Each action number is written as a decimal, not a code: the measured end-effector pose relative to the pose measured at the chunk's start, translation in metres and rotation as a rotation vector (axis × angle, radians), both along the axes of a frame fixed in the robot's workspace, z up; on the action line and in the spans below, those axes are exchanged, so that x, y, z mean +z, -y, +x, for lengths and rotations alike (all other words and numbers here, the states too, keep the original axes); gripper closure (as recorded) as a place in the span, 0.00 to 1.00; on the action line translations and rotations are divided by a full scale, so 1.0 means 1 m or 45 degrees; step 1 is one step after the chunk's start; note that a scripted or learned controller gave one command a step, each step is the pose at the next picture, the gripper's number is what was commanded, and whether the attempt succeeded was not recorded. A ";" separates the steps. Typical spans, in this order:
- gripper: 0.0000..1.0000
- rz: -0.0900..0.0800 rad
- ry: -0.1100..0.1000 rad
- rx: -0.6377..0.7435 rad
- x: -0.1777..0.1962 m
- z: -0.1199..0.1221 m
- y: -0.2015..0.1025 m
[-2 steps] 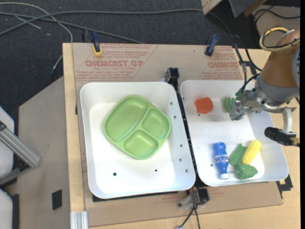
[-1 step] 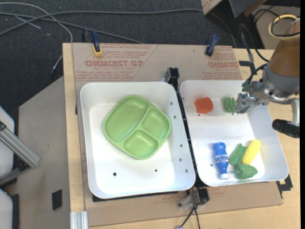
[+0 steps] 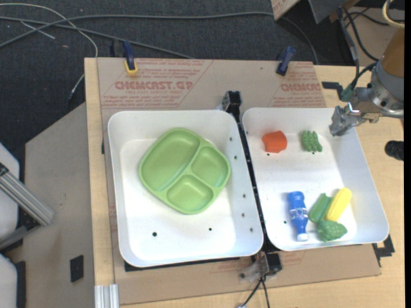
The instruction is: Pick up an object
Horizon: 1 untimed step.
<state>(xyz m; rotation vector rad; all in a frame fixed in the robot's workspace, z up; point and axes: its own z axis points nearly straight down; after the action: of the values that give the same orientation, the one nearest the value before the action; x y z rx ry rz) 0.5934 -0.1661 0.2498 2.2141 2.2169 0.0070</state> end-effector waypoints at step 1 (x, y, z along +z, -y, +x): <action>1.00 0.002 -0.006 0.000 0.009 0.001 0.000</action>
<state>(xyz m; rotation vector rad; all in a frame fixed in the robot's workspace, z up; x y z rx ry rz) 0.5943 -0.1662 0.2592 2.2174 2.2200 0.0033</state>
